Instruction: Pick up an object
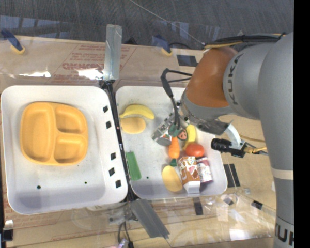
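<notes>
Nearest the camera, in the right bin (144,190), a small carton (195,173) lies by the front wall with a yellow lemon-like piece (171,179) touching its left side and a green block (132,166) against the divider. Just behind the carton sit a red tomato (195,150) and an orange carrot (174,148). The claw (169,130) hangs low over this cluster, beside the carrot's top; whether it is spread or pressed together cannot be told. Further back lie a banana (137,111) and a tan piece (134,125). The left bin (20,190) holds an orange divided tray (54,133). The counter (51,56) lies beyond.
</notes>
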`<state>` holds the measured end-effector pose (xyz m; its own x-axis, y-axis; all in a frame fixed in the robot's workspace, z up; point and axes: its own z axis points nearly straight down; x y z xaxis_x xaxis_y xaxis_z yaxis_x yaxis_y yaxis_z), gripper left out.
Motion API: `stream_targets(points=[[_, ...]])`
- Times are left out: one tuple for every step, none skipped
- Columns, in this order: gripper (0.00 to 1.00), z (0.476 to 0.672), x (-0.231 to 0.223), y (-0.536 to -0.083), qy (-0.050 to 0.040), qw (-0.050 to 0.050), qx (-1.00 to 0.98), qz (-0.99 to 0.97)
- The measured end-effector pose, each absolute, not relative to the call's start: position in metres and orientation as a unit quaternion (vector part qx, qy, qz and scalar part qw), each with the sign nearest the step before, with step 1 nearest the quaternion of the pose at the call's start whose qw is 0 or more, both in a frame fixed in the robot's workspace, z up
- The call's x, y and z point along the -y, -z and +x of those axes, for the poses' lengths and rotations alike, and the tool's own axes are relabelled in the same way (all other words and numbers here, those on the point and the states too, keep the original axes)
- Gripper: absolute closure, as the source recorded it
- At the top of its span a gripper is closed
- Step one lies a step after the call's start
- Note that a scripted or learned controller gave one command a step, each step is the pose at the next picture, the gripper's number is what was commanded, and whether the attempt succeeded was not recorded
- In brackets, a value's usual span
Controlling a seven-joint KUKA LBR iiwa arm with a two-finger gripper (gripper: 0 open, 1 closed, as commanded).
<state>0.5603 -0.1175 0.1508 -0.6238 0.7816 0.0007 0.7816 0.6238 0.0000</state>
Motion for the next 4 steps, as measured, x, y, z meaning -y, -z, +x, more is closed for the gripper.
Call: stream_targets(points=[[1.00, 0.574, 0.079, -0.236, 0.0006, -0.002, 0.838, -0.545], [1.00, 0.504, 0.147, -0.126, -0.0025, 0.004, 0.866, -0.500], [1.00, 0.487, 0.080, -0.290, 0.0027, -0.004, 0.826, -0.563], [1.00, 0.509, 0.036, -0.301, 0.0001, -0.001, 0.778, -0.629]])
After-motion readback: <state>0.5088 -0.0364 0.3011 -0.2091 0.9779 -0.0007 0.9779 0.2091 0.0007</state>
